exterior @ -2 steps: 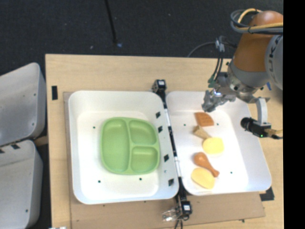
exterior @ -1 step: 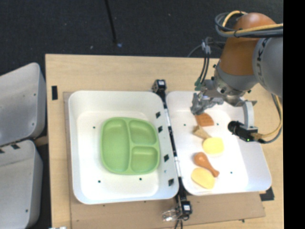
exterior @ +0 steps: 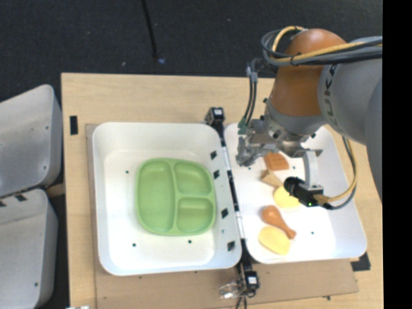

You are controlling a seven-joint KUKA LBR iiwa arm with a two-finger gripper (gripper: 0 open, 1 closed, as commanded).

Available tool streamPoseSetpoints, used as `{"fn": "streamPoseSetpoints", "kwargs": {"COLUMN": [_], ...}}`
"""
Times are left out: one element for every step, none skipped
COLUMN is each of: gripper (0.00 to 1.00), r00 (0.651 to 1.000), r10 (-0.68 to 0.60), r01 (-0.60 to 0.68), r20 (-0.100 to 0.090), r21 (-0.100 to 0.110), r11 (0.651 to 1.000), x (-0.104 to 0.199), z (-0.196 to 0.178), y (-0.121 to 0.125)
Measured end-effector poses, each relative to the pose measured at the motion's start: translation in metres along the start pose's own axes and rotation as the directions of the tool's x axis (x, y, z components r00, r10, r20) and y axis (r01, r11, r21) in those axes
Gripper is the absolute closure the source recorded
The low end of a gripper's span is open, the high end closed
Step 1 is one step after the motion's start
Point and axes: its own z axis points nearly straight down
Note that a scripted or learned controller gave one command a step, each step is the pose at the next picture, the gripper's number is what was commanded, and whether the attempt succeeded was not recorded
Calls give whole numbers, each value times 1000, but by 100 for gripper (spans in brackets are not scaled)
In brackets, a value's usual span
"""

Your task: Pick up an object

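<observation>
My gripper (exterior: 247, 154) hangs low over the upper left part of the right bin (exterior: 335, 237), close to the divider between the bins. Just to its right lie an orange-brown toast-like piece (exterior: 277, 162) and a tan wedge (exterior: 270, 178). Further toward the front lie a pale yellow piece (exterior: 285, 200), an orange drumstick (exterior: 278, 219) and a yellow rounded piece (exterior: 273, 241). Nothing shows in the gripper. The arm's body hides the back of the right bin.
A green divided plate (exterior: 175, 196) lies in the middle of the left bin (exterior: 109, 237). A black part with cables (exterior: 302, 192) hangs off the arm over the yellow piece. The bench's wooden edge (exterior: 77, 172) frames both bins.
</observation>
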Motion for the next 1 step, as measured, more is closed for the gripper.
{"fn": "streamPoseSetpoints", "kwargs": {"gripper": [100], "r00": [1000], "r10": [-1], "r01": [1], "r20": [-1], "r21": [0], "r11": [1000], "x": [49], "z": [-11], "y": [-19]}}
